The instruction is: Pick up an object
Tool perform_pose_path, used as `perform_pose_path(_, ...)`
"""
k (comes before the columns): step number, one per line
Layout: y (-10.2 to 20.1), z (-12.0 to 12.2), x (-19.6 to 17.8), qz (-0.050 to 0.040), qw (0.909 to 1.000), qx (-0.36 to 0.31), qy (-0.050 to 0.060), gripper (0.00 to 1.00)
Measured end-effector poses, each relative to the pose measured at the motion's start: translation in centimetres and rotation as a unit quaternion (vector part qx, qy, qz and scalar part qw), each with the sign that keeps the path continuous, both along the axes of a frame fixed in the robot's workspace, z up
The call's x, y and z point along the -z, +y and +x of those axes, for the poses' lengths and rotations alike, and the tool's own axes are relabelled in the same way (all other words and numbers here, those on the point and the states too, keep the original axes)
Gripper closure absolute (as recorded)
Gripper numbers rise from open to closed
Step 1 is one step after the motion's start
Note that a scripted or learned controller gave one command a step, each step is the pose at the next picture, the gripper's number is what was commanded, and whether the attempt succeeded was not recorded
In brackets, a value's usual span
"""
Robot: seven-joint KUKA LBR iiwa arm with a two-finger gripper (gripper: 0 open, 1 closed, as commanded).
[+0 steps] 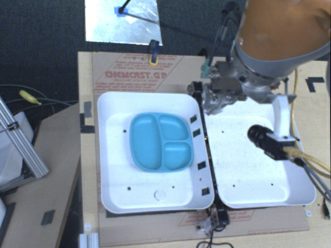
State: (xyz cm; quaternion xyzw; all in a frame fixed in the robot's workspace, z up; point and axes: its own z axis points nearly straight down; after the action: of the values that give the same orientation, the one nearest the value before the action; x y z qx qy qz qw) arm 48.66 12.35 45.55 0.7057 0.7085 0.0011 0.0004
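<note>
Here you see the blue divided plate (160, 141) lying flat in the middle of the left white bin (116, 190), well apart from the arm. The pincer (214, 103) sits over the far left corner of the right bin (258, 190); you cannot tell its opening.

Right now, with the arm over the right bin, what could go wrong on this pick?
1. The only object visible, the blue plate, lies in the left bin, while the gripper hangs over the right bin, so a close here would likely grab nothing.
2. The plate is wide, flat and shallow; two fingers may slip off its rim.
3. Crossing over, the gripper could clip the divider clips between the bins.
</note>
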Motion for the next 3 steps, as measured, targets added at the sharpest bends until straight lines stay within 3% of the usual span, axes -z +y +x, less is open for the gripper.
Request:
perform_pose_path(1, 11.8, -0.1, 0.3, 0.0016, 1.0, -0.005, 0.0, 1.0)
perform_pose_path(2, 4.5, 0.6, -8.5, 0.0011, 1.0, 0.004, -0.004, 1.0)
perform_pose_path(3, 0.1, 1.8, 5.6, -0.0028, 1.0, 0.004, 0.007, 1.0)
